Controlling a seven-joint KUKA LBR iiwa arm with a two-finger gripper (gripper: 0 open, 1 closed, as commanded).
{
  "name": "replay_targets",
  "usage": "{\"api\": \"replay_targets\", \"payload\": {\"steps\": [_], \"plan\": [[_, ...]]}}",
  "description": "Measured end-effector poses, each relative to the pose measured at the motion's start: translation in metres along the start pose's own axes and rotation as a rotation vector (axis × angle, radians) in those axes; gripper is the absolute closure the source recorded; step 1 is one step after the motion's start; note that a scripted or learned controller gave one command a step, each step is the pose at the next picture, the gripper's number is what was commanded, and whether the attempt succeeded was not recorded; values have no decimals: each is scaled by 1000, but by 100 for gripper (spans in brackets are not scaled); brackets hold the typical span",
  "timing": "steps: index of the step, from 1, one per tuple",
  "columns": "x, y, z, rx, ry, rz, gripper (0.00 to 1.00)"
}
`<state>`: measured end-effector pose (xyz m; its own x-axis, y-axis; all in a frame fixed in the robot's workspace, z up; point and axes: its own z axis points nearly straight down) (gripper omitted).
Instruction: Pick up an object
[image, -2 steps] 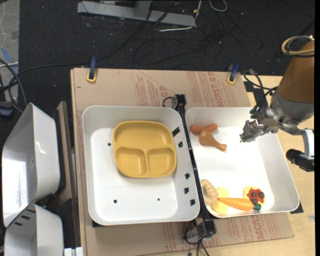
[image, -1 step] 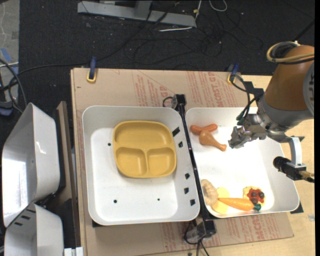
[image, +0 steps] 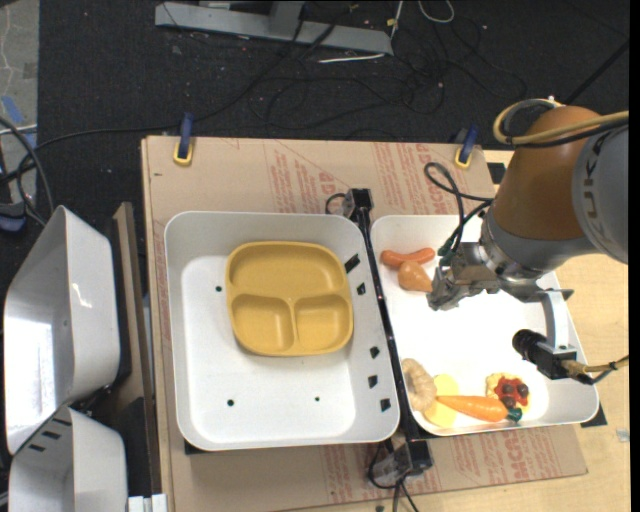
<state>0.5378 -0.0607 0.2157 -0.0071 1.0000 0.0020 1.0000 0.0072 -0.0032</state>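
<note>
hand low in right bin, grip state unclear | just beside sausage at far-left corner | risk: nudges it, closes on nothing

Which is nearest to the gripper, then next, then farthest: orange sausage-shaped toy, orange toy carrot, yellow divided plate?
From the gripper in the camera view:
1. Orange sausage-shaped toy, just left of it at the right bin's far end.
2. Orange toy carrot, at the right bin's near edge.
3. Yellow divided plate, in the left bin.
</note>
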Motion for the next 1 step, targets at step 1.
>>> {"api": "replay_targets", "payload": {"steps": [1], "plan": [[43, -8, -6, -2, 0, -1, 100]]}}
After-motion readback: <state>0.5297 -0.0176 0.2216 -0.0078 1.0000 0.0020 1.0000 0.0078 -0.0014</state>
